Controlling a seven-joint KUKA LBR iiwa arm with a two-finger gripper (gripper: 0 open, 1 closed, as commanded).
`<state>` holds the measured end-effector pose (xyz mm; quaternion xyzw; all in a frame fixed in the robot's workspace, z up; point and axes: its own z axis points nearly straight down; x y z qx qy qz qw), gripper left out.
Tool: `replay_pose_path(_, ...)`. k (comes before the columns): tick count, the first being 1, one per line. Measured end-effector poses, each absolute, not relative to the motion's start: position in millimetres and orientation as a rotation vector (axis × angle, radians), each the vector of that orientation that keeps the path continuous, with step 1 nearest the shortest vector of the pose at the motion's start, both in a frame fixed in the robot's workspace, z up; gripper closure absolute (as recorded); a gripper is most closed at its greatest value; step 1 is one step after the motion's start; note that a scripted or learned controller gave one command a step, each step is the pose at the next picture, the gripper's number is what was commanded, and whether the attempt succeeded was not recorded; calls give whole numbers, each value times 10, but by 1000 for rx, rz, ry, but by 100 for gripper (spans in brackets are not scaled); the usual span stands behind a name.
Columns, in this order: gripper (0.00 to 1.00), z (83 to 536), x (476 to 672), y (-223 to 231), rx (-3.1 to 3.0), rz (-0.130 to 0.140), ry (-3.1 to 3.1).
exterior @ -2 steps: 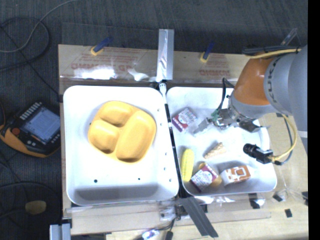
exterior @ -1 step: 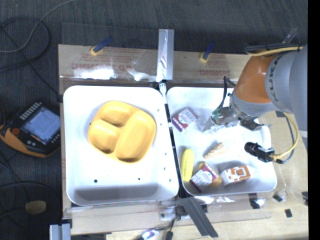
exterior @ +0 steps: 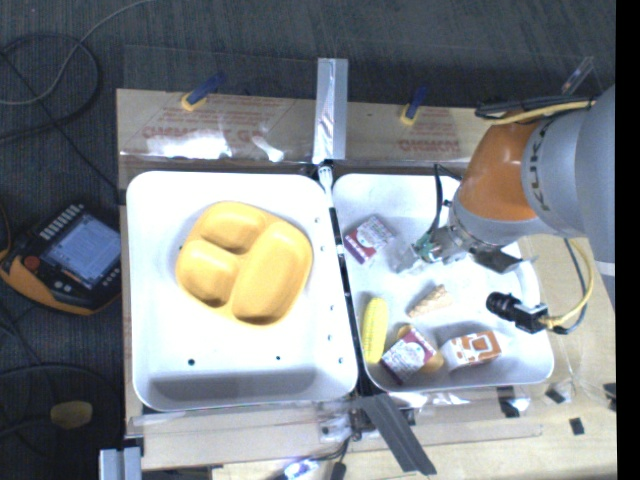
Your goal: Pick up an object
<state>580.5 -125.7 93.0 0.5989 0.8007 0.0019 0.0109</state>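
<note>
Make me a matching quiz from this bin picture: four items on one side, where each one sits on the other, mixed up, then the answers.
Items:
1. yellow plate
2. corn cob
3. orange and white carton
4. handheld pendant

Places:
A. floor left of the bench
B. left bin
C. right bin, near right corner
D. right bin, by the divider

Pairs: 1-B, 2-D, 3-C, 4-A

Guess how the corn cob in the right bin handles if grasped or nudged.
The corn cob looks like a smooth, glossy toy, so probably light, stiff and somewhat slippery. Its rounded, elongated shape suggests it may roll sideways when nudged. It lies along the right bin's left wall, so a push toward that wall would likely pin it rather than roll it.
</note>
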Motion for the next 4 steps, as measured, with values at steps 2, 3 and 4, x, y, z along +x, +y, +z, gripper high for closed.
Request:
replay_pose_path(2,100,1832,6324,-295,1887,-2,2514)
replay_pose_path(3,100,2230,6620,-478,1650,-5,2669)
replay_pose_path(4,100,2163,6684,-106,1610,-5,2695)
